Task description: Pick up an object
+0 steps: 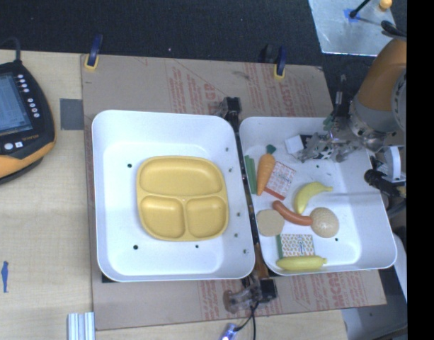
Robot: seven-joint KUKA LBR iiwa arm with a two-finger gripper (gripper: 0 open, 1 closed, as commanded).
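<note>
The right bin (pixel 365 250) holds several small items: a carrot (pixel 265 170), a red-and-white packet (pixel 280 180), a yellow banana (pixel 310 194), a red sausage (pixel 290 212), a tan round bun (pixel 325 222), a flat beige disc (pixel 270 222), a patterned square packet (pixel 296 245) and a long yellow piece (pixel 300 263). My gripper (pixel 324 149) hangs low over the bin's far right corner, beside a small white-grey piece (pixel 296 144). I see nothing held in it. The orange-banded arm (pixel 381 76) comes in from the right.
The left bin (pixel 117 253) carries a yellow three-compartment tray (pixel 181 197). An orange-edged control pendant (pixel 15 122) lies at the bench's left. Blue clamps (pixel 93 51) hold the brown board at the back. A green stick (pixel 250 174) lies along the right bin's left wall.
</note>
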